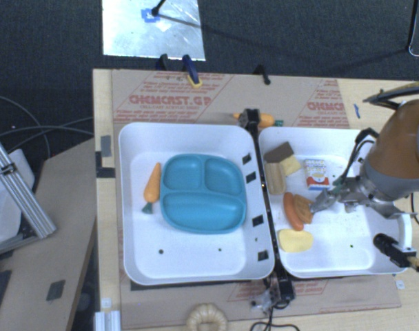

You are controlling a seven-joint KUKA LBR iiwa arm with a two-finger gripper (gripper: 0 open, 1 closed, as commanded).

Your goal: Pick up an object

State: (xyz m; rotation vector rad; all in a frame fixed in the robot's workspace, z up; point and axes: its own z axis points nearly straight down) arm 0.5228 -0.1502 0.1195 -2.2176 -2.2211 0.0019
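The gripper [320,203] is low in the right bin [333,264], and its tip touches the orange sausage-like piece [295,211]. I cannot tell if the claw is released or clenched, because it is small and blurred. Close to the divider lie a brown and cream block [280,164], a small carton [317,172] and a yellow piece [295,241]; the right half of this bin floor is free. In the left bin [137,185] a carrot [151,186] lies beside a blue divided plate [202,192]. Both bins stand on a cardboard sheet [169,95]. The arm [397,154] is cut off at the picture edge.
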